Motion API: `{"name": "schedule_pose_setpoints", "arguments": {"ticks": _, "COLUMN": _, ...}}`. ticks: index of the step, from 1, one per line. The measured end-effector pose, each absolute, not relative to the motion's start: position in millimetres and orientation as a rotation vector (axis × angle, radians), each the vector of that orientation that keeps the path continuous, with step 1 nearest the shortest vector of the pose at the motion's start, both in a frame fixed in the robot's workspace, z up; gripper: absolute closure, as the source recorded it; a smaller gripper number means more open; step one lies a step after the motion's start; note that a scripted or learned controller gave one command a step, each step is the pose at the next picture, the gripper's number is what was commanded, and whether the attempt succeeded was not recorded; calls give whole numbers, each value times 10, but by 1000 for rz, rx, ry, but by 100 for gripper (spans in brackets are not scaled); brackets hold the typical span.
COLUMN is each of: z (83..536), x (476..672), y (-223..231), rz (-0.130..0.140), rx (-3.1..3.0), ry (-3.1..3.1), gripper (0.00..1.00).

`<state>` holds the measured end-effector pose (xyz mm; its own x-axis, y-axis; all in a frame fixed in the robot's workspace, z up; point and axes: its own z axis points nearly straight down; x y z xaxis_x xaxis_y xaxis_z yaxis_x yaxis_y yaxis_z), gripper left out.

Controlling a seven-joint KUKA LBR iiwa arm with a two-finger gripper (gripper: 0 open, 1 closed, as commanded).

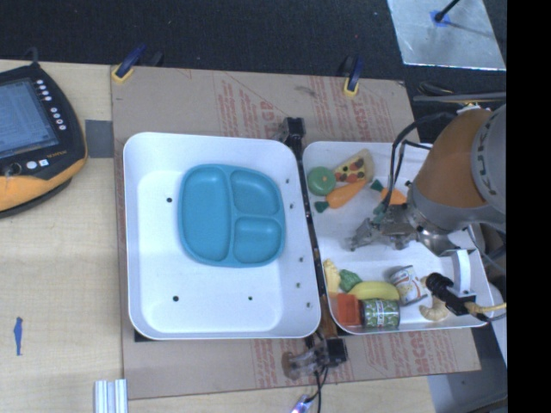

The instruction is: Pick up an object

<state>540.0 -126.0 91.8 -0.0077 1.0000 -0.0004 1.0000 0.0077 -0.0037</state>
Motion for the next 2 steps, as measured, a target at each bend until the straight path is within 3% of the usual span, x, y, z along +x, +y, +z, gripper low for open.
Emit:
{"name": "schedule_pose_setpoints", "arguments": {"ticks": 1, "z": 921, "x": 6133, "y": -1625, "rz": 2, "rx": -2215, "ry": -2225, "gripper": 0}}
{"name": "schedule_pose_setpoints", "arguments": {"ticks": 2, "z": 920, "x": 6563, "y": -1682, "rz": 3, "rx": -2213, "ry": -2225, "gripper": 0}}
